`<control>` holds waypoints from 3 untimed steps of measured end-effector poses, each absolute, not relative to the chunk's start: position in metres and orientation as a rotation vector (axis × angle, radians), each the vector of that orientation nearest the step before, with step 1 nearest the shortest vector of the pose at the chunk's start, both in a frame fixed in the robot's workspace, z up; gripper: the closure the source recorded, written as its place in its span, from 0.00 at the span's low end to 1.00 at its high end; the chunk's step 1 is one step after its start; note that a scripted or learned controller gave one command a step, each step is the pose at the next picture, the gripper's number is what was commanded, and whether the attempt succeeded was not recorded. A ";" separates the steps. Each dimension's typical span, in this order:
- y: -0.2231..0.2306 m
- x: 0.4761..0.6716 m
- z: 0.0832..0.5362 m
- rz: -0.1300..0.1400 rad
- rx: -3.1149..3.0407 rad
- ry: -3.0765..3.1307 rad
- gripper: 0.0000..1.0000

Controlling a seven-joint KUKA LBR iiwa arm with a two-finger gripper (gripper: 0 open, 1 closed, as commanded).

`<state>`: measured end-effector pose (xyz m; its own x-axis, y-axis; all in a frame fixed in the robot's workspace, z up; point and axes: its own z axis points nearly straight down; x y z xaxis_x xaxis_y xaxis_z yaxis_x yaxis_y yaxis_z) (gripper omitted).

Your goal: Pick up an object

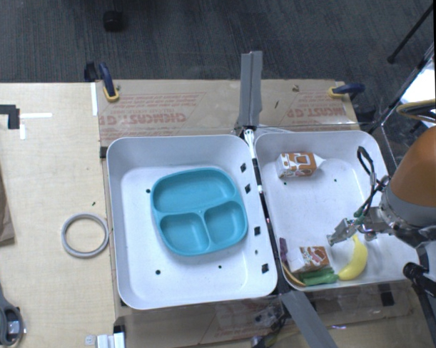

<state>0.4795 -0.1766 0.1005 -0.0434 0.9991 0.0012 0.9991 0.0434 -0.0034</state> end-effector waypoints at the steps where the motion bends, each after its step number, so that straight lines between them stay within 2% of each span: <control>1: -0.198 0.477 0.091 0.001 -2.049 -2.379 0.00; 2: -0.199 0.478 0.100 0.000 -2.055 -2.376 1.00; 3: -0.124 0.478 0.186 0.002 -2.209 -2.232 1.00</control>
